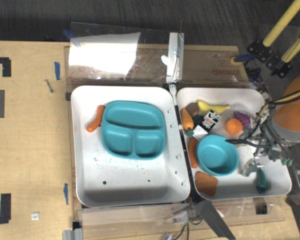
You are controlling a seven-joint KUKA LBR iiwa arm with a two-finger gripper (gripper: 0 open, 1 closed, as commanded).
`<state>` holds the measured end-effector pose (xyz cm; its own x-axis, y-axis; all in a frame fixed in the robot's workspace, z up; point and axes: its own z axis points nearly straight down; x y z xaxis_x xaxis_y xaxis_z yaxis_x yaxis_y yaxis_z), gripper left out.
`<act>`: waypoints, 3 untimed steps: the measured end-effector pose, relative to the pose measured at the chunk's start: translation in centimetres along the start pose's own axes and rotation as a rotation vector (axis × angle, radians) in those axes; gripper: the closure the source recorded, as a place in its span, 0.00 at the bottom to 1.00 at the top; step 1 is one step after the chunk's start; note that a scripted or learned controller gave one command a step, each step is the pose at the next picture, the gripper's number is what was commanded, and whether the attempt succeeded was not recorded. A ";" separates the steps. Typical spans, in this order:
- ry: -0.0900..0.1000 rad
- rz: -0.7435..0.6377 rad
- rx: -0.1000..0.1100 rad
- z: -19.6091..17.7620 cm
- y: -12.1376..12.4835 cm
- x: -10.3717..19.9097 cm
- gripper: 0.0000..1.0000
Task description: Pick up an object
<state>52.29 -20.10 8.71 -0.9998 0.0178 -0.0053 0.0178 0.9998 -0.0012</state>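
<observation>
Nearest edge of the wooden counter (pixel 25 149): two shallow white bins side by side, with a strip of clear plastic along their near side.

Right bin (pixel 280 186), near end: a brown bread-like piece (pixel 206 182) in the near left corner. Along the near right wall the pincer (pixel 257 170) hangs low over the bin floor, metal parts and cables above it and a dark teal piece pointing toward the near wall. Cannot tell whether its tips are spread or pressed together; nothing is visibly caught between them. The grey arm with its orange band (pixel 292 115) enters at the right edge.

Mid right bin: a teal bowl (pixel 217 155), upright, just left of the pincer. A thin orange sausage-like piece (pixel 192 152) lies along the left wall, touching the bowl's side.

Far right bin: an orange ball (pixel 234 127) just beyond the bowl, a purple item (pixel 243 118) beside it, a black-and-white die-like block (pixel 210 119), a banana (pixel 213 107), and a carrot (pixel 187 119) against the left wall.

Left bin (pixel 90 181): a teal divided plate (pixel 133 129), three compartments, in the far half. An orange hot-dog-shaped toy (pixel 95 119) lies tilted just off its left rim.

Beyond the bins: a clear plastic sheet (pixel 105 59) and dark floor.
</observation>
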 end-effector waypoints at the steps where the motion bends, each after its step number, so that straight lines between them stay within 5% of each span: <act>1: -0.002 0.118 -0.001 0.2 -1.9 -12.6 0.00; 3: 0.000 0.304 -0.001 0.0 -2.2 -0.6 0.00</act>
<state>52.86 -22.29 8.71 -0.9486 0.3165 -0.0055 0.3165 0.9486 0.0017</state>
